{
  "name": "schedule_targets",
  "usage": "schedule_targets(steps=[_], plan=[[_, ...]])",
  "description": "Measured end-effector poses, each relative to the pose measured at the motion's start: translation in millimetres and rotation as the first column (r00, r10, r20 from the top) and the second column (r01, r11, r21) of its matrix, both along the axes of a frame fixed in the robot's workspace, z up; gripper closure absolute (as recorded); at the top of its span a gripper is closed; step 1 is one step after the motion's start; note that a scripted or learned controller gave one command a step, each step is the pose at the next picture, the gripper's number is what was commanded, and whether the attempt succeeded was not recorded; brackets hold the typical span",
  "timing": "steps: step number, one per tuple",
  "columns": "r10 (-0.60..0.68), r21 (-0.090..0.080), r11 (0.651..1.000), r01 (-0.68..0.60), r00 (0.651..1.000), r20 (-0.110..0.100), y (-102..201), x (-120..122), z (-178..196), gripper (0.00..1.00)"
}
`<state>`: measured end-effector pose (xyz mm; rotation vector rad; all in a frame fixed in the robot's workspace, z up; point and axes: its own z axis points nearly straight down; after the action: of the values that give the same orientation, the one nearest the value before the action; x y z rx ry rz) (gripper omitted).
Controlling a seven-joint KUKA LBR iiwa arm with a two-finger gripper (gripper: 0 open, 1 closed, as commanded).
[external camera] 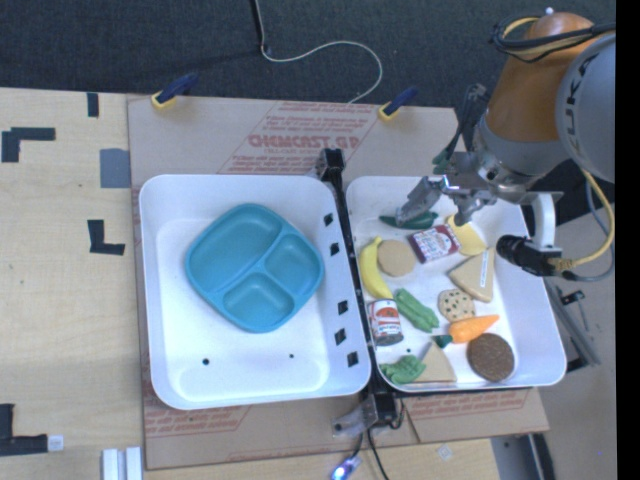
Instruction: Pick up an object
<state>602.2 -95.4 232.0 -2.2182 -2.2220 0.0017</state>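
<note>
Arm comes in from the right and hangs over the back of the right bin. Tool sits low over that bin's back-left area, fingers angled down and to the left. Can't tell whether it's open or closed, and nothing is clearly seen between the fingers, so no confirmed grasp.

Right bin holds all the pickable items:
- green leafy piece right under the tool tip, touching or nearly so, can't tell which
- small dark red packet just in front of the tool
- banana along the left wall
- round tan cookie beside the banana
- yellow piece beside the packet
- cheese wedge toward the right side
- green pea pod mid-bin
- speckled cracker next to the pea pod
- carrot in front of the cracker
- small can by the left wall, red label
- brown round patty front right
- sandwich wedge with a green leaf at the front edge

Left bin has a blue divided plate, three compartments, lying flat and turned at an angle.

Both bins sit side by side on a cardboard sheet on the counter. Black divider strip runs between them. Two yellow-and-blue clamps hold the cardboard's back edge. White cable loops across the dark floor behind.
</note>
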Motion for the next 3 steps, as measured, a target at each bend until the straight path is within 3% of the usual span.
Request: schedule_targets(steps=[1,2,3], plan=[[0.003,0.002,1.0,-0.003,1.0,-0.006,53.4,-18.0,-51.3,0.0],[0.004,0.001,1.0,-0.004,1.0,-0.002,102.6,-37.1,-48.1,0.0],[0.007,0.005,1.0,-0.007,1.0,0.012,165.2,-104.1,83.3,0.0]])
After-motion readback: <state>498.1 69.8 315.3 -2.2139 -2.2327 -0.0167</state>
